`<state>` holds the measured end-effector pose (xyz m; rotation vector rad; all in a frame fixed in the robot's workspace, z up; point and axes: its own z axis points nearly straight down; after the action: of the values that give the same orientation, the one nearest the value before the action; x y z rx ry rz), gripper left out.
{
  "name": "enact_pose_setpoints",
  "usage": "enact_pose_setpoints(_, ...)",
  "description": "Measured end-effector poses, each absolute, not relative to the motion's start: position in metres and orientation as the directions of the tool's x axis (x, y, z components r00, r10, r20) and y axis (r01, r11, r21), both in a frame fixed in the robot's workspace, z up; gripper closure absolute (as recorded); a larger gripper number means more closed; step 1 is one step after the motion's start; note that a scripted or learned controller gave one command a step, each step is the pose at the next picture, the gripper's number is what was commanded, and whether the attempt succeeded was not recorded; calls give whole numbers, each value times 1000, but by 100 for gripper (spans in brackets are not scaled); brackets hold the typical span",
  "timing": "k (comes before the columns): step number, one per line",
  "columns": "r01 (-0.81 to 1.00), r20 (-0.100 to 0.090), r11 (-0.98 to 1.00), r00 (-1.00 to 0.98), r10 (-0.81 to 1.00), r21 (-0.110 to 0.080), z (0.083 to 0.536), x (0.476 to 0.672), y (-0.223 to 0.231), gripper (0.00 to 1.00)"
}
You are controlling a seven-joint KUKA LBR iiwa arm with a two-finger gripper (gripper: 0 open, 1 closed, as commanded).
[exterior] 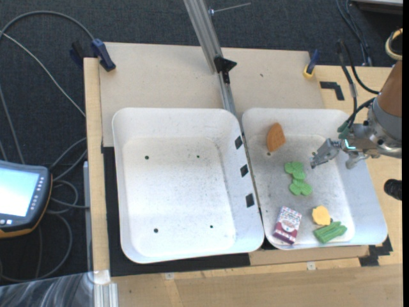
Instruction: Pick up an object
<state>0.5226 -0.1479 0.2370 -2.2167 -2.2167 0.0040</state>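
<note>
In the right bin (pixel 367 197) lie an orange-brown bread-like piece (pixel 275 136) at the back, a green lumpy toy (pixel 297 177) in the middle, a small red and white packet (pixel 288 224) at the front, a yellow piece (pixel 321 215) and a green bundle (pixel 330 231) at the front right. My gripper (pixel 339 155) hangs over the right side of this bin, to the right of the green lumpy toy, its fingers spread open with nothing between them.
The left bin (pixel 124 171) sits beside the right one, with black clips along the shared edge. A metal pole (pixel 203 27) rises from the back of the bench. Clamps sit at the back corners. A tablet (pixel 19 197) lies off the bench at left.
</note>
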Motion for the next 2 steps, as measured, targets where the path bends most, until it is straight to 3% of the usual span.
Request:
enact_pose_setpoints(1,1000,2,1,-1,1000,-1,239,524,-148,0)
enact_pose_setpoints(2,1000,3,-1,1,1000,-7,195,521,-154,0)
